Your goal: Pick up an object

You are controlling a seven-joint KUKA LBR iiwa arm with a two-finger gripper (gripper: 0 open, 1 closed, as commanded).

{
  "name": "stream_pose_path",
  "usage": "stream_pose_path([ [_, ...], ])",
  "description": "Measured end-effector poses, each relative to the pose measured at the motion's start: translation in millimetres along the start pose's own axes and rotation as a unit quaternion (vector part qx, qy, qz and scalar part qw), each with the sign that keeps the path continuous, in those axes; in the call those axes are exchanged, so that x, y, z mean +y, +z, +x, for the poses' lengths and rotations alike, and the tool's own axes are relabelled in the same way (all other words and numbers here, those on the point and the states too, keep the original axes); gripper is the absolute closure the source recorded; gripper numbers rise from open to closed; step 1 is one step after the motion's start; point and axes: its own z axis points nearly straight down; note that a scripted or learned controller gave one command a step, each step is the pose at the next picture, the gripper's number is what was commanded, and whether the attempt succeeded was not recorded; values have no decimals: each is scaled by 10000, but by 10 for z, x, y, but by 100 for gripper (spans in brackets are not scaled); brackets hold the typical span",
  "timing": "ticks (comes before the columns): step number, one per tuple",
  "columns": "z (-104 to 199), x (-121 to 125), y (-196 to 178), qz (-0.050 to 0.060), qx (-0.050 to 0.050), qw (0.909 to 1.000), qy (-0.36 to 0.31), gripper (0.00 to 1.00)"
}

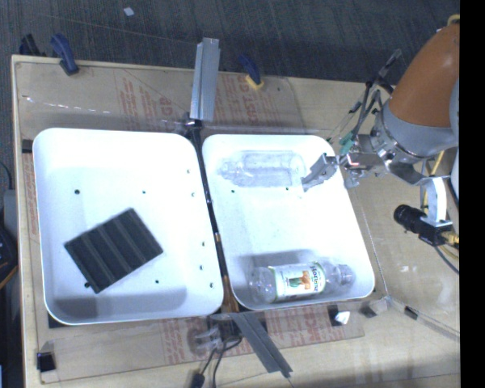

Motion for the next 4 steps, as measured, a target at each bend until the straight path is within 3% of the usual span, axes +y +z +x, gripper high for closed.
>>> stream_pose_path([
  [1,-100,-659,456,-7,2,9940,-1093,0],
  [2,-105,-650,26,-28,-13,9981,-607,0],
  [3,-90,-492,411,-3,4,9857,-1683,0],
  [4,-97,-650,891,-13,-5,9370,-3494,0],
])
